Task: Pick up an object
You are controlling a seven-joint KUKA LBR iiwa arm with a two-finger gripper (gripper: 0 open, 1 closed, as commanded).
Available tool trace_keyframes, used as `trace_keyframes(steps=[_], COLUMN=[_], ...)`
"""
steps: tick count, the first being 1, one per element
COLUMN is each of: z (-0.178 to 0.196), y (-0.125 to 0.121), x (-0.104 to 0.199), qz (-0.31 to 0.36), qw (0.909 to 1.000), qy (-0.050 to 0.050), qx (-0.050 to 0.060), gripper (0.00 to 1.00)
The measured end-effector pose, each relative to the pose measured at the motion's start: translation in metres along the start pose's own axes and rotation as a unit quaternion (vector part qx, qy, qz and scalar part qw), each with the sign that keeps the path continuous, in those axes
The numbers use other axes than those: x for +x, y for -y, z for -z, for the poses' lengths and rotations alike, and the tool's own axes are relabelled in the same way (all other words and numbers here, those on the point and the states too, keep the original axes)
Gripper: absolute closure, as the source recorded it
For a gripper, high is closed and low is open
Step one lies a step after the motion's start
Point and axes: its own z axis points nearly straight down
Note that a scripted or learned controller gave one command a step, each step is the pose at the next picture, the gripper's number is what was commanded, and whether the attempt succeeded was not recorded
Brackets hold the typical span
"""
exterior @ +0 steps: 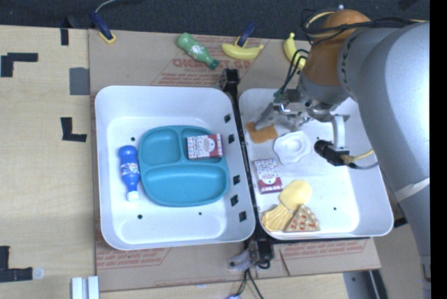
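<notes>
Arm: the grey arm [391,88] reaches in from the right, orange band up, and hangs low over the right bin [363,210].
Gripper: the gripper [283,112] sits at the bin's upper left, right above a brown toast-like slice [263,131]; from here I cannot tell whether its jaws are open or closed.
Target, my guess: that brown slice, lying flat near the bin's left wall, just beside a white cup-like piece [292,147].
Other picks in the right bin: a small carton [267,174], a yellow chip-shaped piece [296,191], a pizza wedge [302,221] and a ridged yellow piece [274,218], all bunched along the left side.
Left bin: a blue divided tray [183,175] carrying a second small carton [204,147], with a blue bottle [128,171] beside the tray.
Doing it well: come straight down, straddle the slice across its narrow width, and stay clear of the wall and the white piece; a flat thing like this slips out easily, so close low.
Writing: both cartons show red-and-white printing, too small to read. The cardboard under the bins has faint red lettering, not legible.
Outside the bins: a green bottle [196,50] and a banana [242,49] lie on the cardboard behind.
</notes>
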Motion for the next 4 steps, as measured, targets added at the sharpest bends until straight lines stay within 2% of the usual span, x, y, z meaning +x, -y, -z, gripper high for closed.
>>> trace_keyframes(steps=[1,2,3,4], z=[0.003,0.000,0.000,0.000], y=[-0.011,0.003,-0.013,0.005], x=[0.007,0.009,0.010,0.008], qz=[0.000,0.000,0.000,0.000], qw=[1.0000,1.0000,1.0000,1.0000], qy=[-0.001,0.000,0.000,0.000], qx=[0.001,0.000,0.000,0.000], gripper=[0.00,0.00,0.00,0.00])
